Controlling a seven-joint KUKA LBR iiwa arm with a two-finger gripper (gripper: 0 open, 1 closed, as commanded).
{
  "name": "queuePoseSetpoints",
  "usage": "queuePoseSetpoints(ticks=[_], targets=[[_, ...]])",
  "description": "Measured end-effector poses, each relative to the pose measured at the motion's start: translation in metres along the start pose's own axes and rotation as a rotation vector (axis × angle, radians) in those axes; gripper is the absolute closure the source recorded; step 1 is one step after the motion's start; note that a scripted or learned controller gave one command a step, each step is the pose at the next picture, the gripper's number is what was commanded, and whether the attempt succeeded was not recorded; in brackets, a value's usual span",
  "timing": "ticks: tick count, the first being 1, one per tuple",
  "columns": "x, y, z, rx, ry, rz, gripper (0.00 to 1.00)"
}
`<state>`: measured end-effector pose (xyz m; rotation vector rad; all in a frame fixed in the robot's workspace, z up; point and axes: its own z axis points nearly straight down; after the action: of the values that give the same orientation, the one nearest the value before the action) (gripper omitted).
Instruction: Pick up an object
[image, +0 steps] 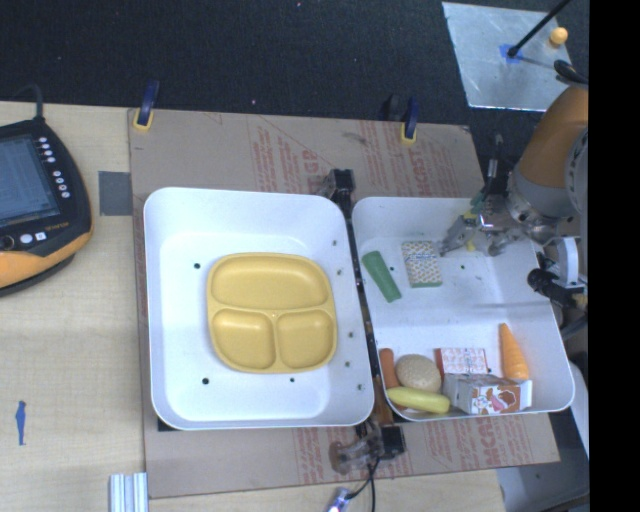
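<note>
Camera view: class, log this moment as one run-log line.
arm: over right bin | pincer: above patterned packet, holding nothing | yellow tray: in left bin

The divided tray (271, 309) lies in the left bin (170, 300); right of the tray, in the right bin (460, 300), lie a stick (381, 276) and a sponge (422, 263); a carton (486, 393) sits nearer the front.

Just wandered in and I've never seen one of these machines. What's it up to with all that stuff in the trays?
A robot arm reaches in from the right, trying to pick something up. Its gripper hangs over the far end of the right bin, with nothing between its fingers. Nearest to it lies a small patterned packet, then a green block. A carrot, banana and carton lie at the near end. The left bin holds a yellow tray.
</note>
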<state>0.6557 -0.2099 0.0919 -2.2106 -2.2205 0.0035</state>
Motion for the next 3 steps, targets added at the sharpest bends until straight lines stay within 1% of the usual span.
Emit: queuePoseSetpoints(ticks=[1, 2, 3], targets=[[0.081, -0.087, 0.001, -0.002, -0.004, -0.001, 0.0], [-0.002, -0.019, 0.0, -0.006, -0.004, 0.002, 0.0], [0.032, -0.024, 0.001, -0.003, -0.003, 0.0, 0.0]])
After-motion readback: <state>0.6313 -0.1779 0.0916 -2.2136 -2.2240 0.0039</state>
